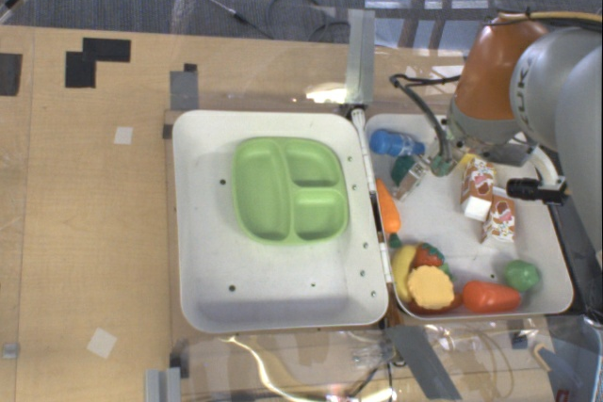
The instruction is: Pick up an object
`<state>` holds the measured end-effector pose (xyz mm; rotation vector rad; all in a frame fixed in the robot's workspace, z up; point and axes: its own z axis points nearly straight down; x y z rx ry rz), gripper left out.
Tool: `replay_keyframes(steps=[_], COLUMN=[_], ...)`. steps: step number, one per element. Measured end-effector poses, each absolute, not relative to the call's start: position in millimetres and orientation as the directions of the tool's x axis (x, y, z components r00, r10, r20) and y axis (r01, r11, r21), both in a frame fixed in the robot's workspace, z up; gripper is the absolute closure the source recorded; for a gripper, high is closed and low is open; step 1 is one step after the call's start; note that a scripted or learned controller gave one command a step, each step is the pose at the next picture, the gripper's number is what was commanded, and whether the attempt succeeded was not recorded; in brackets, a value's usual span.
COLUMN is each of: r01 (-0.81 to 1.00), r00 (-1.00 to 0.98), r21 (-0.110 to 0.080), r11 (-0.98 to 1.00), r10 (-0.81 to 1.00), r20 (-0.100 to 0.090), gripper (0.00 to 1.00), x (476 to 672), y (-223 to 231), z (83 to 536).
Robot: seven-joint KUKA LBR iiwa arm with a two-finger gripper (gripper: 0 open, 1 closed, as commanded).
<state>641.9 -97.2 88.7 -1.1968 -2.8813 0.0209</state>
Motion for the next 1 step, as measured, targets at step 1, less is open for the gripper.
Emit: replay_keyframes(steps=[1], r01=[0.804], r00=[-0.594], r21=[0.008], r11=[0.594], r10=[0.804], r20=[-0.008], gripper=[0.0], x=[598.7], y=[-113.5], z=[88.8])
